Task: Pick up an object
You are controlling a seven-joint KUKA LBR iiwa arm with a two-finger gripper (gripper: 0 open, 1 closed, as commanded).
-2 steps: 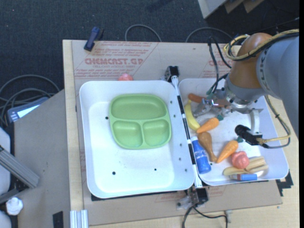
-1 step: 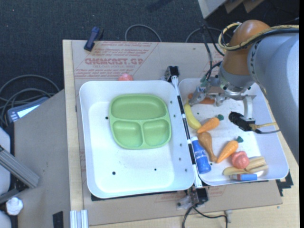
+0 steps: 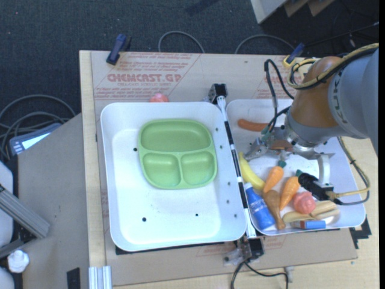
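Observation:
My gripper (image 3: pixel 269 147) hangs low over the middle of the right bin (image 3: pixel 355 179), under the grey arm and its orange band. Below it lie a yellow banana (image 3: pixel 249 173), two orange carrots (image 3: pixel 274 177) (image 3: pixel 289 189) and a blue bottle (image 3: pixel 260 210) along the bin's left wall. A red sausage (image 3: pixel 251 125) rests just behind the gripper. A pink ball (image 3: pixel 305 203) and a pale tan piece (image 3: pixel 314 213) sit at the bin's front right. The wrist blocks the space under the gripper, and I see nothing held.
The left bin (image 3: pixel 120 179) holds a green divided plate (image 3: pixel 177 152). A black clamp (image 3: pixel 218 92) sits where the bins meet at the back. Cables loop around the arm and over the right bin's rear. A blue clip (image 3: pixel 117 48) lies at the board's back left corner.

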